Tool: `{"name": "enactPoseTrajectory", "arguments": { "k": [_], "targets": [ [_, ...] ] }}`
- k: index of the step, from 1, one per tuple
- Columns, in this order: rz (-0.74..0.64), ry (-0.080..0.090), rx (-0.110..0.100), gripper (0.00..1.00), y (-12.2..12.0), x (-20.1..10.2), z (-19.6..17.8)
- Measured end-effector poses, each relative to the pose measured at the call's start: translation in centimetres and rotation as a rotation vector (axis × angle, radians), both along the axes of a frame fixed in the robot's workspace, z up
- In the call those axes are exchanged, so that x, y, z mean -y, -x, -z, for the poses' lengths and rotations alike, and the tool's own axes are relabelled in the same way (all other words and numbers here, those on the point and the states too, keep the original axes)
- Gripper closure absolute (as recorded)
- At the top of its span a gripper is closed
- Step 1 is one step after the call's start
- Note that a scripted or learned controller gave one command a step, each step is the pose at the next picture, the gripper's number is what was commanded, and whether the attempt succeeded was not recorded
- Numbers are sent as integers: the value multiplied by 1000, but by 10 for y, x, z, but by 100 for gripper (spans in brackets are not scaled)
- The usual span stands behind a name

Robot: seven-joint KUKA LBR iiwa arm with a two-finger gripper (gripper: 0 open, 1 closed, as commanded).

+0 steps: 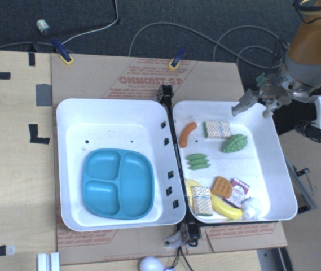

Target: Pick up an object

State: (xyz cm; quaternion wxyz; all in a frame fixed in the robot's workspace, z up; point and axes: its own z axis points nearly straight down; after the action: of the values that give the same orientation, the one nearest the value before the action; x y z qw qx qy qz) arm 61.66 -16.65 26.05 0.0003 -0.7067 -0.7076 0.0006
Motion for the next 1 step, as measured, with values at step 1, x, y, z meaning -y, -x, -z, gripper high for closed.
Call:
{"name": "enactPoseTrajectory", "arguments": {
  "k": [1],
  "targets": [
    [1, 0, -2, 0, -1, 36, 71]
  ]
}}
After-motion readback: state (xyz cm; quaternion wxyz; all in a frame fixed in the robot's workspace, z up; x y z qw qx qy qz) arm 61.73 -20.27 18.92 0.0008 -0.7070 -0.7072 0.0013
